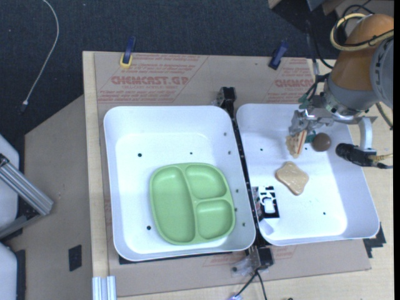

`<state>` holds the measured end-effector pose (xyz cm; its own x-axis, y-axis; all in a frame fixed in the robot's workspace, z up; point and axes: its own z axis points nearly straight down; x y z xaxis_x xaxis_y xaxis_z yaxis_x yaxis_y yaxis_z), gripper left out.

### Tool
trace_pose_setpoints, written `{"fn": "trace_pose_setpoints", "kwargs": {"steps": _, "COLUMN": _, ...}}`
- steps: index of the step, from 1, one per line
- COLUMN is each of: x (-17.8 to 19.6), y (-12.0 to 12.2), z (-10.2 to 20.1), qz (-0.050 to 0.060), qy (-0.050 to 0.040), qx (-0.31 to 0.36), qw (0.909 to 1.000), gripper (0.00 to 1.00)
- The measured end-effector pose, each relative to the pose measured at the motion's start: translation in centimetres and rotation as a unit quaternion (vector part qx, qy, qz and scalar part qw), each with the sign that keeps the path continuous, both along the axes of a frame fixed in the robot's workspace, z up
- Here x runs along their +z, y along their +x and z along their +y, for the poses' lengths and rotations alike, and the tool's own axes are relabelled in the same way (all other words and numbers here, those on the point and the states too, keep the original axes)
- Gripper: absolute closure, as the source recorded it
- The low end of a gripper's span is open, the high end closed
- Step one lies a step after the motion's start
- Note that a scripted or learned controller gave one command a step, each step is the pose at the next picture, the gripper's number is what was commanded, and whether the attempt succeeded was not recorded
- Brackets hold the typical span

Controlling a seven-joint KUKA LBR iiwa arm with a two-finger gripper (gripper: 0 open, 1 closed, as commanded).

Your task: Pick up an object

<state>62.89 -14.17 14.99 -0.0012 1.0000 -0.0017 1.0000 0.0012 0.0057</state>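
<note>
Green divided plate (191, 203) lies in the left bin (119, 136), nearest the lens. Over in the right bin (350, 220), the gripper (299, 136) has its fingers (300, 139) nearly closed around a tan and orange object (294, 145). Just beside sits a brown ball (321, 142), and a tan bread-like slice (292, 177) lies below.

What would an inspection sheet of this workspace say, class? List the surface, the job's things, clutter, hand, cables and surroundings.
Surface: brown board bearing left bin and right bin.
Job's things: tan sponge-like piece and small brown ball in the right bin.
Clutter: green divided plate in the left bin.
Hand: hand low over the right bin's upper part; a tan object sits at its fingers.
Cables: white cable on the floor.
Surroundings: dark carpet; two clamps at the board's far edge.
</note>
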Motion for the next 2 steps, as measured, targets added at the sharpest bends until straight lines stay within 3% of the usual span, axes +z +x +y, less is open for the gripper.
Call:
{"fn": "trace_pose_setpoints", "kwargs": {"steps": 1, "x": 5.8, "y": -0.6, "z": -0.7, "qz": 0.000, "qy": -0.0001, "qx": -0.001, "qw": 1.0000, "gripper": 1.00}}
{"fn": "trace_pose_setpoints", "kwargs": {"steps": 2, "x": 8.8, "y": -0.5, "z": -0.7, "qz": 0.000, "qy": 0.0000, "qx": 0.000, "qw": 1.0000, "gripper": 1.00}}
